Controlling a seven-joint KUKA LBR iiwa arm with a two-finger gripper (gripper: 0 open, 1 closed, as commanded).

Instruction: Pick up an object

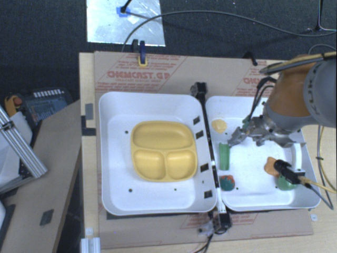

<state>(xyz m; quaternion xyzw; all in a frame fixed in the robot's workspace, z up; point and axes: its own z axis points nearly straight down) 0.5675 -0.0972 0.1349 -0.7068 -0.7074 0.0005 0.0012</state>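
Gripper (235,137) hovering just above-right of green block (224,156), block's long axis upright; jaw state impossible to tell.

Bright, even overhead light; white bins (113,141) glare slightly; image soft, shadows faint.

Arm (310,96) cut off at right edge; green obj (287,183) partly hidden.
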